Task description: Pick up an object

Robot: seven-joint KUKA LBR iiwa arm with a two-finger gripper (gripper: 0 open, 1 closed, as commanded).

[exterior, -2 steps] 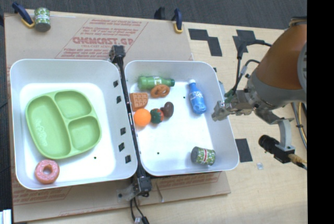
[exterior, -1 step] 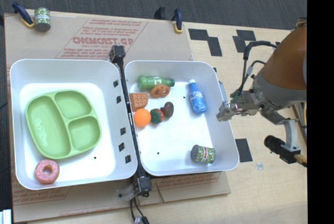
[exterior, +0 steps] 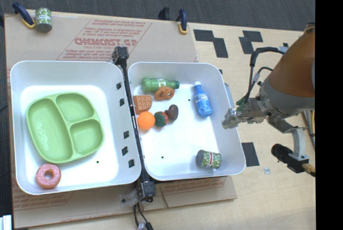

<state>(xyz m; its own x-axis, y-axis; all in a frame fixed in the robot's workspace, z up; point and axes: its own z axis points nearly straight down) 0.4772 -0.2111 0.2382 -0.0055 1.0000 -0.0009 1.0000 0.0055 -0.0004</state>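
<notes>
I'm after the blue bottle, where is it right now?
The blue bottle lies in the right bin, near its right wall, right of the green bottle and well above the small can.

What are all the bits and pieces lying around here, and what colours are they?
Bins: two, white, side by side.
Divided plate: one, green, left bin.
Doughnut: one, pink, left bin's near corner.
Bottle: one, green, right bin, far side.
Bottle: one, blue, right bin.
Waffle: one, brown, right bin.
Orange ball: one, right bin.
Can: one, green-labelled, right bin's near corner.
Can: one, green, far board corner.
Clamps: blue, on the board's far edge.
Arm: one, grey and orange, right.
Gripper: one, above the right bin's rim.
</notes>
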